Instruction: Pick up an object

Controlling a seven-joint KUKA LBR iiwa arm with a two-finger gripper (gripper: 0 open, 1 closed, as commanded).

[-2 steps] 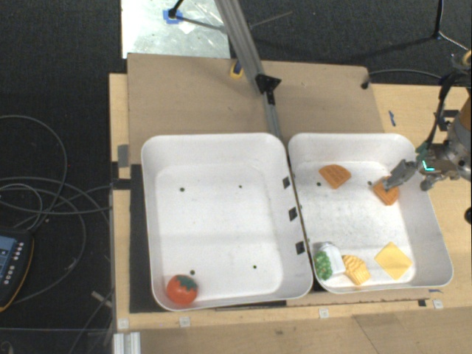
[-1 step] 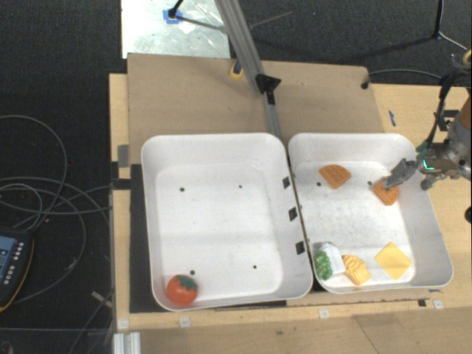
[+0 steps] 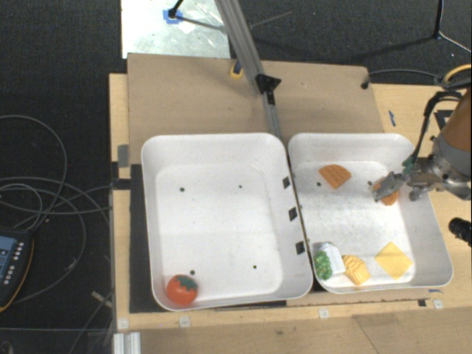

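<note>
My gripper (image 3: pixel 389 189) reaches in from the right over the right bin (image 3: pixel 424 227), near its right wall. A small orange object (image 3: pixel 386 195) sits between its grey fingers, and the gripper is shut on it. An orange wedge (image 3: pixel 335 175) lies to the left of the gripper, toward the bin's back. Along the front of the same bin lie a yellow block (image 3: pixel 393 259), a ridged yellow-orange piece (image 3: pixel 357 269) and a green and white item (image 3: pixel 326 260). A red tomato (image 3: pixel 181 289) rests in the front left corner of the left bin (image 3: pixel 214 198).
A grey pole (image 3: pixel 247 46) slants down from the top to the divide between the bins. The bins stand on a brown board (image 3: pixel 317 94). Cables (image 3: pixel 44 190) and a handheld pendant (image 3: pixel 11 260) lie on the dark floor at the left.
</note>
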